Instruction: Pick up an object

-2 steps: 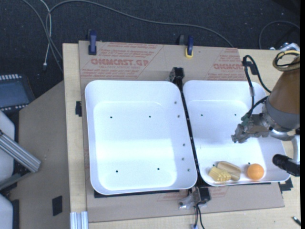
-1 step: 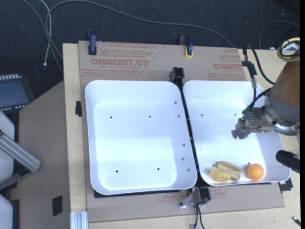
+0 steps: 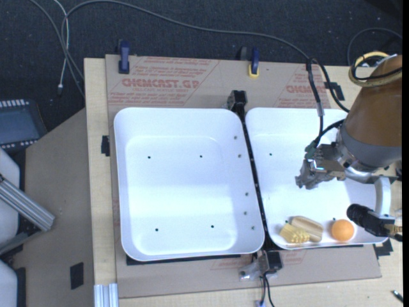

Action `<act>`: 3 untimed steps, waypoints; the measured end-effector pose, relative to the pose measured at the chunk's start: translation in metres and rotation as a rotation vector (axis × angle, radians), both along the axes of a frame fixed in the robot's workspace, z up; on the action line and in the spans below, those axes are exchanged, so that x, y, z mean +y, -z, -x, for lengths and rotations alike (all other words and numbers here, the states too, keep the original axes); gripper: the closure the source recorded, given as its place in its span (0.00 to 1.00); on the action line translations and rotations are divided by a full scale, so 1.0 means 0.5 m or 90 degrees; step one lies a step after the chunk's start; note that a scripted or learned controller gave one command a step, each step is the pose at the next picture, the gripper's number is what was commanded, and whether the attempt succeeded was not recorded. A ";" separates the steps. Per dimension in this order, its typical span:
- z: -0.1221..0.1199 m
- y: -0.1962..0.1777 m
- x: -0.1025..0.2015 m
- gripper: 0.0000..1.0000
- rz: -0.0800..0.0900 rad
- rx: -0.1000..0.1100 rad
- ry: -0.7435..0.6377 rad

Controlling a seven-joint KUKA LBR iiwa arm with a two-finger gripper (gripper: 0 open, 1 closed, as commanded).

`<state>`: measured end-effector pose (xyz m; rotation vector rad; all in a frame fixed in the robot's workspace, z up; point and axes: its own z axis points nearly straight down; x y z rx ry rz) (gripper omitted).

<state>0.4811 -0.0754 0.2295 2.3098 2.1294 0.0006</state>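
Nearest the camera, along the front wall of the right bin [image 3: 281,139], three small things are lying in a row: a yellow corn cob [image 3: 295,235] at the left, a tan bread roll [image 3: 307,224] touching it just behind, and an orange ball [image 3: 342,230] a little apart to their right. The cob and the roll are each lying with the long axis running roughly left to right across the view, parallel to the front wall; which end of either is leading cannot be told. Farther back, the claw [image 3: 313,174] is hanging over the bare middle of the same bin, clear of all three things and carrying nothing visible; how wide it is standing cannot be told. The left bin [image 3: 128,171] is sitting beside it on the worktop [image 3: 102,94], the two rims touching.
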 end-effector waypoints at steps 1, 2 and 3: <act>0.000 -0.021 0.104 1.00 0.000 -0.001 -0.054; 0.000 -0.017 0.185 1.00 0.000 0.000 -0.054; 0.000 -0.038 0.182 1.00 0.000 -0.001 -0.052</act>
